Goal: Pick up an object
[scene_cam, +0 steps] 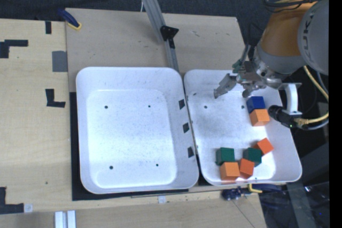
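Camera view. Arm enters from the right and hangs over the upper part of the right bin [199,115]. The gripper [233,88] sits above the bin floor. One finger [221,88] slants down-left toward bare floor; the second seems to sit close to the blue block, so the spread reads as wide. Nothing lies between the fingers, so no object is held.

Objects, all in the right bin:
- blue block [256,102], just right of and slightly below the gripper in the frame, near the right wall.
- orange block [259,117], touching the blue one on its lower side.
- cluster at the bottom: green block [225,155], dark green block [253,155], orange cube [230,170], red-orange block [246,167], and another orange block [264,145] tilted, up and to the right of the rest.

The left bin [85,115] carries only dark specks.

Judgement: the blue block is nearest, lying to the gripper's right and a little toward the frame bottom; the pair's long line runs top to bottom. The cluster is well apart, toward the bottom edge. A grasp here needs a short shift right before descent. Risk: the orange neighbour touches the blue block, so a finger could land on the seam.
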Robot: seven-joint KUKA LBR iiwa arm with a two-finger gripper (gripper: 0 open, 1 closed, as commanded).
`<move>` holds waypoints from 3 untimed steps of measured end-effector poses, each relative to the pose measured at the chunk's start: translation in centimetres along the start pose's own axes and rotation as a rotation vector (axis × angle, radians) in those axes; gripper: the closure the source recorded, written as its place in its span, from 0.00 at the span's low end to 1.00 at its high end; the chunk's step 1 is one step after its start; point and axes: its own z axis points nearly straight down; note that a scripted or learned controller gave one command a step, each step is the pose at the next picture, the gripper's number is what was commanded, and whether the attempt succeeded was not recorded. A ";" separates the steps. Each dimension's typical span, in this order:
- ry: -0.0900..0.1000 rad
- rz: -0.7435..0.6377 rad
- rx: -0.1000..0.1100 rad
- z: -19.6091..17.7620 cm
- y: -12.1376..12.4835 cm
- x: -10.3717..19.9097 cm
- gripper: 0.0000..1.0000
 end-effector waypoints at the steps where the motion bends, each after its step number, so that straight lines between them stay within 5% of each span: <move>1: 0.000 0.000 0.000 0.0 0.0 0.0 0.00; 3: 0.000 0.001 0.006 11.0 -2.0 1.1 0.00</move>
